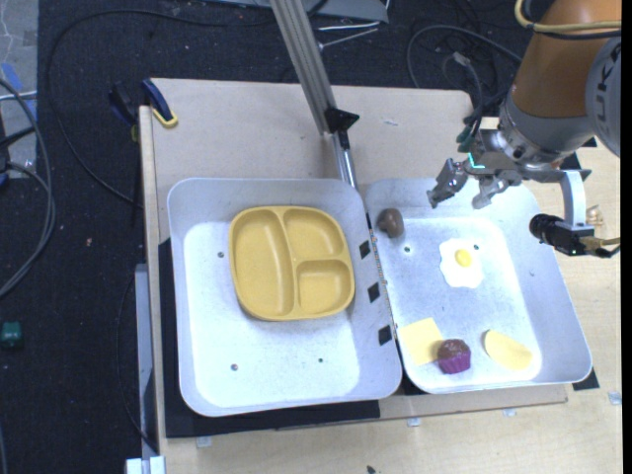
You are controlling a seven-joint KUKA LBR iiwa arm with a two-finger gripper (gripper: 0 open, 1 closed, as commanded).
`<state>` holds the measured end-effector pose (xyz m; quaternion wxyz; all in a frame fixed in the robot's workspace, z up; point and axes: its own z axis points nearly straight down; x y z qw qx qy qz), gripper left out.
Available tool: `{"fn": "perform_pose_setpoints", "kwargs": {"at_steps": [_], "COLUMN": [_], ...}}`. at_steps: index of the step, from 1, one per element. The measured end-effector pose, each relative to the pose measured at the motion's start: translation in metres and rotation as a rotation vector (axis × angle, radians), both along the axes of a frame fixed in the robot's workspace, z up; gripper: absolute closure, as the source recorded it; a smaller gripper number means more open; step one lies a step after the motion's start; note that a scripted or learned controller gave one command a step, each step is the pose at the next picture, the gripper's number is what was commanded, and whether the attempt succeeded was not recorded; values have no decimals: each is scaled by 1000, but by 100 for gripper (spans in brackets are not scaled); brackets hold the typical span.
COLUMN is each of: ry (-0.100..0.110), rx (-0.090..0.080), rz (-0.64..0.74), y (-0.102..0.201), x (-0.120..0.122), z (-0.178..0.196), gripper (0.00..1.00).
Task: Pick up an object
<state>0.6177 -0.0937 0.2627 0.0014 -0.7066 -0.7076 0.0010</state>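
Two shallow white bins side by side on the bench: left bin (197,363) and right bin (553,314). One yellow compartment tray (292,262) in the left bin, three compartments, lying toward that bin's far edge. Five loose objects in the right bin. One brown rounded object (390,222) at the far left corner, just beside the bin's left wall. One toy fried egg (461,263), white with a yellow centre, near the middle of the bin. One flat yellow square slice (419,340) by the near left edge. One purple object (453,355) touching or just beside that slice, on its near side. One yellow wedge-shaped piece (508,349) toward the near right corner. One gripper (460,190) above the far edge of the right bin, two fingers spread apart, released, nothing between them. Well apart from all five objects; closest to the fried egg and the brown object. One blue-and-yellow tool (158,104) at the far left corner of the bench.
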Motion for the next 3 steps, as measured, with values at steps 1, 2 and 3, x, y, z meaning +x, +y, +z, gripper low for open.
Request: {"fn": "perform_pose_setpoints", "kwargs": {"at_steps": [1, 2, 3], "ry": [-3, 1, 0], "rx": [0, -1, -1], "rz": [0, -2, -3], "y": [0, 3, -4], "x": [1, -4, -3], "z": [1, -43, -89], "gripper": [0, 0, 0]}}
